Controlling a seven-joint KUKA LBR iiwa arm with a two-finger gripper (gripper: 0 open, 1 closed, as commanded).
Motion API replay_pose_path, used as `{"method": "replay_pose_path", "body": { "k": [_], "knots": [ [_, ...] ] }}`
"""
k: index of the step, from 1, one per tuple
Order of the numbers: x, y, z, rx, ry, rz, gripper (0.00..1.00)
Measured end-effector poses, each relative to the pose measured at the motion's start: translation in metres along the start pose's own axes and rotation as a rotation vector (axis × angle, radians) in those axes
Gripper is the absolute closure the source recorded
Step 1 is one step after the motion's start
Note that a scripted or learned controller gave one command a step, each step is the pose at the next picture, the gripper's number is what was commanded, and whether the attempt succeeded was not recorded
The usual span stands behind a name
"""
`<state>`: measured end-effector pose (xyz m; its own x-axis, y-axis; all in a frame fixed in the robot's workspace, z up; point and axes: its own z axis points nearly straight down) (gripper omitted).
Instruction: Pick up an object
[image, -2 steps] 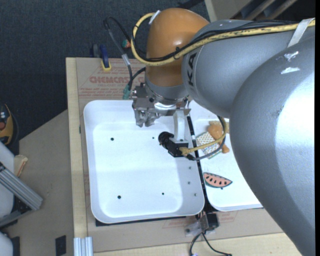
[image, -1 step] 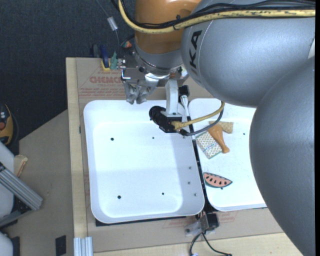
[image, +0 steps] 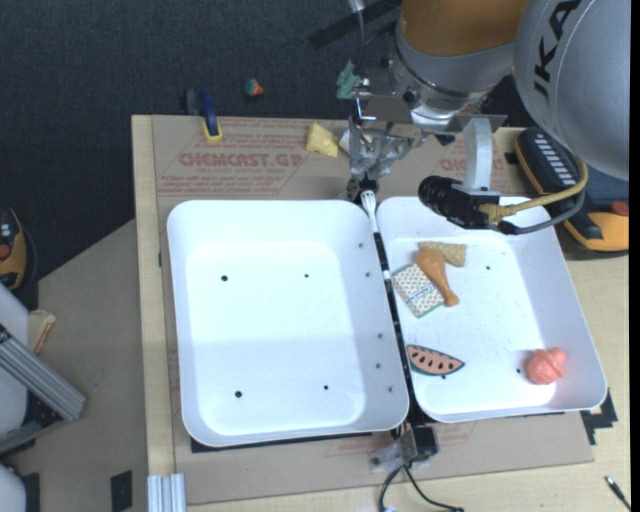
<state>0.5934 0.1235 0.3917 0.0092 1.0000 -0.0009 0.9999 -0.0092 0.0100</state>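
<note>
**Bench Inspection — Arm Above Far Edge, Objects Lying in Right Bin**

On the bench, two white bins are sitting side by side. The left bin (image: 270, 320) is lying beside the right bin (image: 520, 300), their inner rims touching. The arm (image: 470, 40) is reaching in from the right, its orange band showing at the top. The gripper (image: 366, 165) is hanging over the far end of the seam between the bins, fingers pointing down — whether they are open or closed cannot be told. Nothing is showing between them.

In the right bin, the following are resting:
- a patterned block (image: 418, 290), touching an orange drumstick-shaped toy (image: 436, 274)
- a watermelon slice (image: 435, 361), near the seam
- a pink lump (image: 545, 366), near the right corner
</note>
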Motion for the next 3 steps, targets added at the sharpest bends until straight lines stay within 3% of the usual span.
{"method": "replay_pose_path", "body": {
  "k": [1,2,3],
  "knots": [
    [-0.101,-0.003,-0.065,-0.002,-0.002,0.001,1.00],
    [-0.048,-0.039,0.068,0.026,0.001,-0.014,1.00],
    [0.050,-0.053,0.108,0.019,0.003,-0.020,1.00]
  ]
}}
